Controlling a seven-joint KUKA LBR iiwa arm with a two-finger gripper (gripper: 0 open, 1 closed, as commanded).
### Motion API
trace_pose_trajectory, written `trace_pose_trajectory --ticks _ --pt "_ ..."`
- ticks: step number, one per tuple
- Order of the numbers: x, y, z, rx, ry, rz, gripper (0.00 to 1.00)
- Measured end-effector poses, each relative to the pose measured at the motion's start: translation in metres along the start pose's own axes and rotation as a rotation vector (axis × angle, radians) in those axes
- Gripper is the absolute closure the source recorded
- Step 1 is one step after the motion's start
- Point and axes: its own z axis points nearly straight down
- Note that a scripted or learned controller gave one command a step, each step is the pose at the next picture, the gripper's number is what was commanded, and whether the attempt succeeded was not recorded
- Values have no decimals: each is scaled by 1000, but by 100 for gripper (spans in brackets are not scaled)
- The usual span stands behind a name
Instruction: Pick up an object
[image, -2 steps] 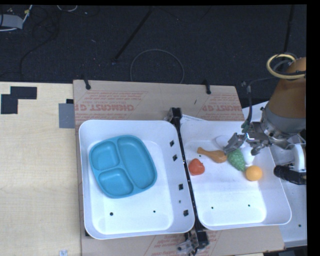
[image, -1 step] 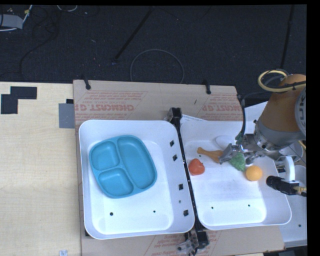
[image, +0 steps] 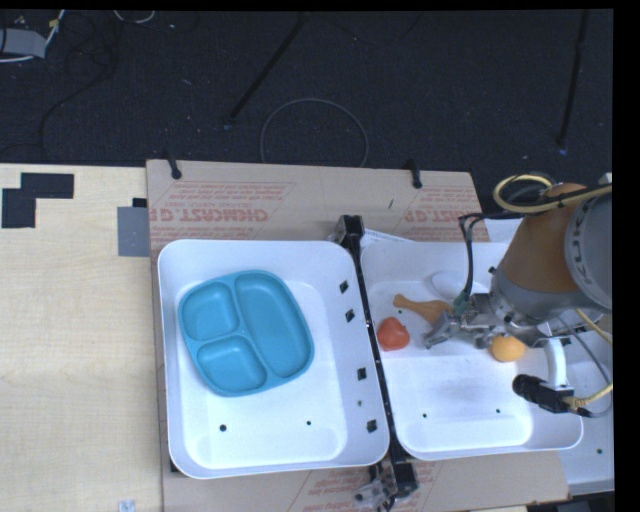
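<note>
Blue divided plate (image: 245, 331) sits in the left bin (image: 330, 440), three compartments, nothing on it. The right bin (image: 460, 420) holds the pickable stuff: red round object (image: 393, 335) near the divider, tan drumstick-shaped piece (image: 420, 307) just above and right of it, orange-yellow round object (image: 508, 348) further right. A pale item shows faintly near the bin's top edge, too washed out to name.

Gripper (image: 440, 335) is low in the right bin, between the drumstick piece and the red object, tips pointing left. Fingers look slightly parted with nothing between them, so nothing is gripped yet. The step in hand looks like closing in on a target. Red object is the nearest candidate, but it's round and close to the bin wall, so I'd say center the fingers over it before closing, otherwise it may roll toward the divider. The drumstick piece touches or nearly touches the gripper; can't tell which.

Surface: both white bins rest on a cardboard sheet with red print, on a light wood bench. Grey and black patches at the bench's left. Behind it, dark carpet with loose cables. Grey arm with orange band (image: 535, 250) at right.
</note>
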Motion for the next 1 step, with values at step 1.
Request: trace_pose_trajectory --ticks 1 --pt "-2 1 -14 -3 -1 5 100"
